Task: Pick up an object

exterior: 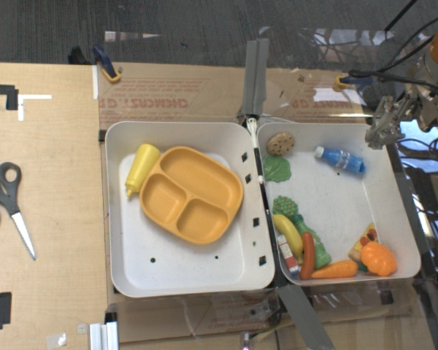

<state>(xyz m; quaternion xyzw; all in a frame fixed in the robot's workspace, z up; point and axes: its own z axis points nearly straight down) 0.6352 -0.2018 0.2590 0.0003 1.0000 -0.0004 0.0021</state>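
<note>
- The carrot (334, 270) lies nearest the camera, along the front wall of the right bin (405, 217).
- Just right of the carrot sits an orange pepper-like toy (379, 258), with a small pizza-slice piece (366, 239) touching its upper left side.
- Left of the carrot, in the right bin's front-left corner, a banana (287, 232), a red sausage (307, 255) and a green leafy toy (319, 252) crowd together; a small red-and-white packet (286, 257) lies against the wall beside them.
- Further back in the right bin, a flat green leaf (277, 169) and a speckled cookie (280, 144) rest near the divider.
- A blue bottle (340, 160) lies on its side toward the right bin's back, well apart from the rest.
- The gripper (380, 127) hangs above the right bin's back-right corner, grasping nothing; whether its fingers are spread or closed cannot be told.
- The left bin (124, 268) holds a yellow divided plate (189, 193) and a yellow squeeze bottle (141, 168) touching the plate's left edge.
- Scissors (11, 204) lie on the bench left of the left bin.
</note>
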